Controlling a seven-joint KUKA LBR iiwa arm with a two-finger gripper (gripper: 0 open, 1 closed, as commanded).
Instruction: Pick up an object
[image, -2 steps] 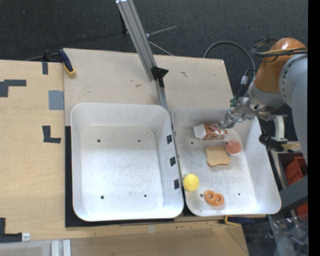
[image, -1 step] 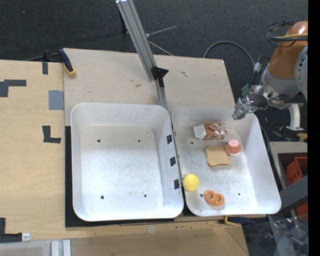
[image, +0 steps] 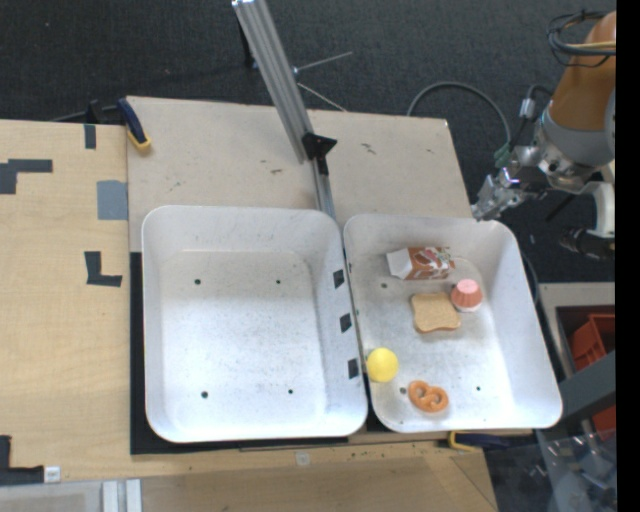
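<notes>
The right bin (image: 520, 290) holds several small items: a red and white packet (image: 424, 263), a pink cup-like piece (image: 466, 294), a slice of toast (image: 435, 314), a yellow ball (image: 381, 364) and an orange pretzel (image: 428, 397). My gripper (image: 492, 198) hangs at the bin's far right corner, just outside its rim, apart from all of them. Nothing shows between its fingers.
The left bin (image: 160, 300) stands beside the right one, sharing a middle wall. A slanted metal pole (image: 285, 85) rises behind the bins. Cables lie on the dark floor beyond the bench's right edge. A red crate (image: 600, 335) sits at the right.
</notes>
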